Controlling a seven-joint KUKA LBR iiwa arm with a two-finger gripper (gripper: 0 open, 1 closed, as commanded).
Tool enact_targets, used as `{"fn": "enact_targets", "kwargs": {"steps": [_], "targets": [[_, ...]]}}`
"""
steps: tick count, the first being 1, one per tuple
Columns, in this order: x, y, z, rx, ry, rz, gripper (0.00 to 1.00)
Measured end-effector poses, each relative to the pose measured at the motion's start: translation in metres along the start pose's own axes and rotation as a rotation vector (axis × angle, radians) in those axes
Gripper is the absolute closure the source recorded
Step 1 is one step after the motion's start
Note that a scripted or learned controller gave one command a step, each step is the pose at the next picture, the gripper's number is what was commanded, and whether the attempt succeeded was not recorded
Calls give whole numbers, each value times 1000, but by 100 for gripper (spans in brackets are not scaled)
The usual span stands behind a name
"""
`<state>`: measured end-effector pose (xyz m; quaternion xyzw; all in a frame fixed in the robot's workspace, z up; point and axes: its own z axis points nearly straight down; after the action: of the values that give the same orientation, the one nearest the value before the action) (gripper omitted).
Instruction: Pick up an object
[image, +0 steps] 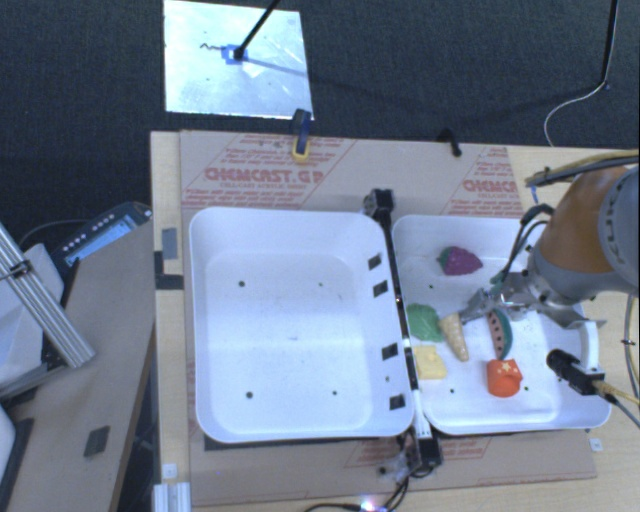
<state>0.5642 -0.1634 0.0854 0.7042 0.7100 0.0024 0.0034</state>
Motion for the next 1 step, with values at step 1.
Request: {"fn": "enact_targets", "kwargs": {"steps": [1], "targets": [[-45,52,0,0,-3,4,0]]}}
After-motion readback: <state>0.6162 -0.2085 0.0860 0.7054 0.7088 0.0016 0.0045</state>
